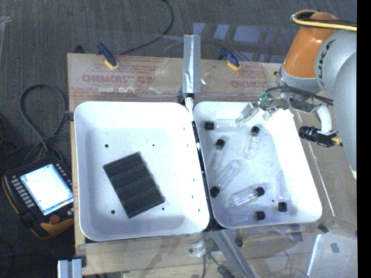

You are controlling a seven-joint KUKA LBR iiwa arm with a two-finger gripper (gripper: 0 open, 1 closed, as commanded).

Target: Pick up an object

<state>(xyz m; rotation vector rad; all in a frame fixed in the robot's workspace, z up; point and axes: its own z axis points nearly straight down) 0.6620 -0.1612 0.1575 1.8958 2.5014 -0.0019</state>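
Several clear vials with black caps lie scattered in the right bin. One vial lies near the back, another vial in the middle, and a third vial towards the front. My gripper hangs over the back edge of the right bin, just above and behind the vial with its cap at the back. Nothing is visibly held in it. A black ribbed pad lies flat in the left bin.
A taped grey divider post stands at the back between the bins. Two clamps hold the board behind them. A handheld pendant with a cable lies left of the bench. The arm's orange band looms at the upper right.
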